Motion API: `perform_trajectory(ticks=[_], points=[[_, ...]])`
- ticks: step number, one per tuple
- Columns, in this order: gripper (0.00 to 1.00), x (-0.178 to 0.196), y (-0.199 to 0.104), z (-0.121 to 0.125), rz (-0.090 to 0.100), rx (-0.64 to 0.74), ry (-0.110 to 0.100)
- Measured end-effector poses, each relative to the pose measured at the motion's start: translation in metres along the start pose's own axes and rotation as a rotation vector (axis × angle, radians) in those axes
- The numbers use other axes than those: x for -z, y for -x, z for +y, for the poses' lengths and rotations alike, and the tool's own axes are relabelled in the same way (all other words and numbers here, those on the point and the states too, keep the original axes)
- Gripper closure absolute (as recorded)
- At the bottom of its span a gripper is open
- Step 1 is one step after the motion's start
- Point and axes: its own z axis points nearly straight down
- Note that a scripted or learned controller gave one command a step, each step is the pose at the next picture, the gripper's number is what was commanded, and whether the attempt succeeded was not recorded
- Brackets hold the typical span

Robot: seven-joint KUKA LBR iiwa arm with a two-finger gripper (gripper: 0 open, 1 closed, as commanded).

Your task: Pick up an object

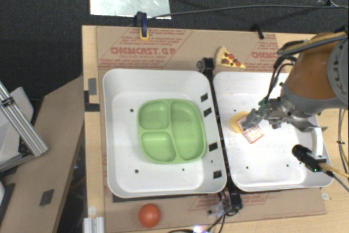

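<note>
Gripper [252, 121] touching yellow object [236, 121]

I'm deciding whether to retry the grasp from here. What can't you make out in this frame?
- The tool in the right bin: too small and blurred in the camera view to tell finger state.
- The yellow object: partly covered by the tool; its shape is unclear.
- The small red-and-white item just below the tool: too small to identify, contact unclear.
- The arm: cut off by the right edge.
</note>
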Motion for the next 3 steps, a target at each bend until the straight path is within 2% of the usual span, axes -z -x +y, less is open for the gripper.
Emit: perform_trajectory(ticks=[1, 2, 3], points=[[0.0, -0.062, 0.001, 0.002, 0.0, 0.0, 0.0], [1.0, -0.048, 0.001, 0.004, -0.002, -0.001, 0.007], [1.0, -0.001, 0.009, 0.002, -0.002, -0.001, 0.008]])
